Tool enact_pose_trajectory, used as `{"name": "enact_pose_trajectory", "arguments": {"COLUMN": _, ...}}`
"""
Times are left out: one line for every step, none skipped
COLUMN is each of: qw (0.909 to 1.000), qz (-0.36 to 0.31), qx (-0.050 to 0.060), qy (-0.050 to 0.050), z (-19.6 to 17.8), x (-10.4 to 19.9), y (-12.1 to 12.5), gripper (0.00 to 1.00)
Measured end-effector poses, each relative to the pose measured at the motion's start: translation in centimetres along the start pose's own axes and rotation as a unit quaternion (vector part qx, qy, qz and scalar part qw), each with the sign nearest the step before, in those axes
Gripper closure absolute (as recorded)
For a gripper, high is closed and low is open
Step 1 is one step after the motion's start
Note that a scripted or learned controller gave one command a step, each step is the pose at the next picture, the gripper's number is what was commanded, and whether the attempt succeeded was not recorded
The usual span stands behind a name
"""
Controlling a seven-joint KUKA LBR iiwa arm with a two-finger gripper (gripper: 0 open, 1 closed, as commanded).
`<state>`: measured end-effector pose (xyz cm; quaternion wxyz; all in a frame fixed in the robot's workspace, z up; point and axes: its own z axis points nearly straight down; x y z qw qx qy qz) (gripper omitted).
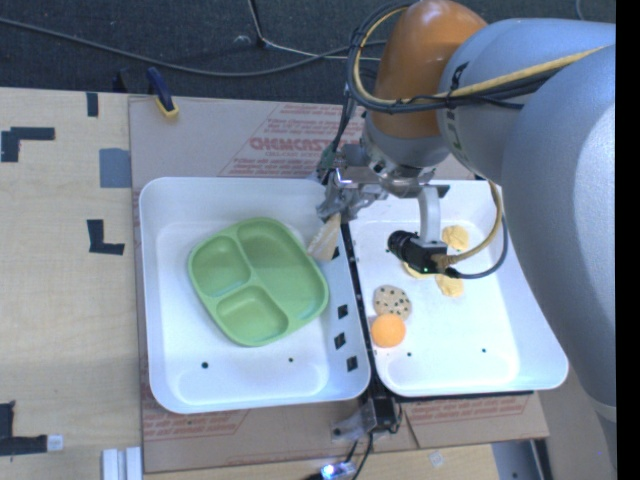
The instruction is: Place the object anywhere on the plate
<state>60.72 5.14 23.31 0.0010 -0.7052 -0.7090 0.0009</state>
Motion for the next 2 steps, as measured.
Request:
{"name": "enact_pose_trajectory", "arguments": {"qw": 1.0000, "qz": 0.000, "qx": -0.001, "qy": 0.000, "z": 0.86, "x": 4.44, "y": 2.28, "gripper": 1.00}}
{"name": "enact_pose_trajectory", "arguments": {"qw": 1.0000, "qz": 0.002, "qx": -0.001, "qy": -0.001, "z": 0.79, "x": 4.17, "y": 2.24, "gripper": 0.00}}
